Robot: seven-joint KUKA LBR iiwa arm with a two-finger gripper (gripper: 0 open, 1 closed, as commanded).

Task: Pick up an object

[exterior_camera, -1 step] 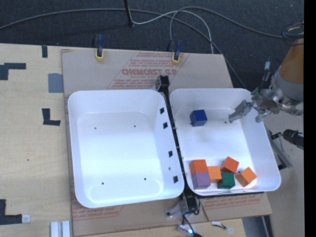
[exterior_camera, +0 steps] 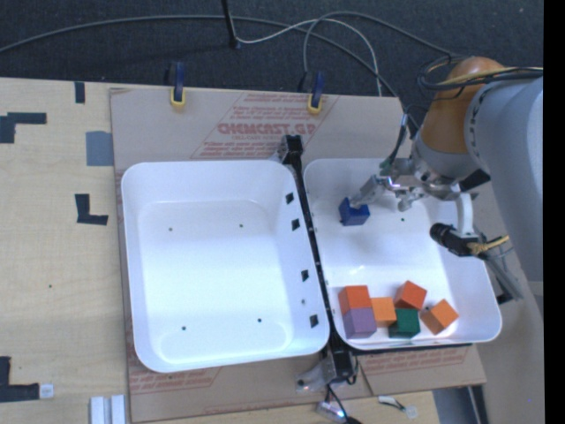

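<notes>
The left bin (exterior_camera: pixel 150 237) has nothing inside that I can see, only its white floor. A black divider strip (exterior_camera: pixel 305 246) runs between it and the right bin (exterior_camera: pixel 459 281), and both bins stand on a cardboard sheet (exterior_camera: pixel 247 126).

In the right bin, the blue block (exterior_camera: pixel 354 212) lies alone in the far left part, near the divider. The gripper (exterior_camera: pixel 375 193) is just beside it, on its right and a little farther back, so the block lies to the left of the fingertips and slightly toward the camera. The block seems to touch one fingertip, but it is not between the fingers; whether they are spread or closed I cannot tell (they are too small and blurred).

Along the near wall sits a group of blocks, close together: an orange block (exterior_camera: pixel 355 297), a purple block (exterior_camera: pixel 359 322), a green block (exterior_camera: pixel 405 324) and some other orange ones. They are well apart from the gripper, so I judge the blue block to be the intended thing.
</notes>
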